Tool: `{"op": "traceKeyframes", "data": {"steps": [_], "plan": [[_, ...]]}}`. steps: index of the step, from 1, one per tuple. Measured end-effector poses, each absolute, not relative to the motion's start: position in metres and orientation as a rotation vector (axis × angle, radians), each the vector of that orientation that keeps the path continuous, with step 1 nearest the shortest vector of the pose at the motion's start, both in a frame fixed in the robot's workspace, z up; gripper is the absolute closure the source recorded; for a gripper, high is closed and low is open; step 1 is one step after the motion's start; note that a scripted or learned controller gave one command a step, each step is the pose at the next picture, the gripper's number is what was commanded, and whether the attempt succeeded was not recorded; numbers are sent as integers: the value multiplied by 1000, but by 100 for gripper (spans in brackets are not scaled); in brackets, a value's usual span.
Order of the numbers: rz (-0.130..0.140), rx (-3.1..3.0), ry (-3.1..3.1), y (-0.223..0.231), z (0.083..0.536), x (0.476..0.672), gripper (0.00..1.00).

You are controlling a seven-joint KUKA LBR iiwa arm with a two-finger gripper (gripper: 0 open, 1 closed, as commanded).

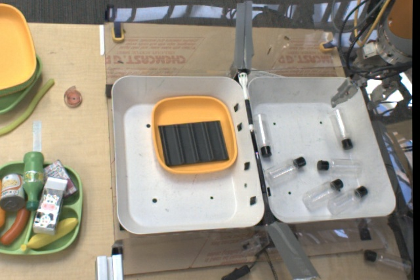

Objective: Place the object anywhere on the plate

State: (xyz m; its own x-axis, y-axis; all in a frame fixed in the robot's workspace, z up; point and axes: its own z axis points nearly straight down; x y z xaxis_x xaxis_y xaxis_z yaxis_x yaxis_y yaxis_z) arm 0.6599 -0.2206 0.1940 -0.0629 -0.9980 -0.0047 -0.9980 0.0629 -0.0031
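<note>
The scene is lit brightly and evenly from above. The two white bins (190, 220) are rendered close to overexposed, and only soft, short shadows are cast under the orange plate (194, 109) and along the bin rims. Faint glints are seen on the clear vials (328, 193). Focus is held fairly well across the bench, though fine detail is softened and slight graininess is noticed.
</note>
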Motion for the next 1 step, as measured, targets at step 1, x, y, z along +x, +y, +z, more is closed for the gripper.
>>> {"op": "traceKeyframes", "data": {"steps": [1], "plan": [[2, -2499, 1895, -221, 178, 660, 0]]}}
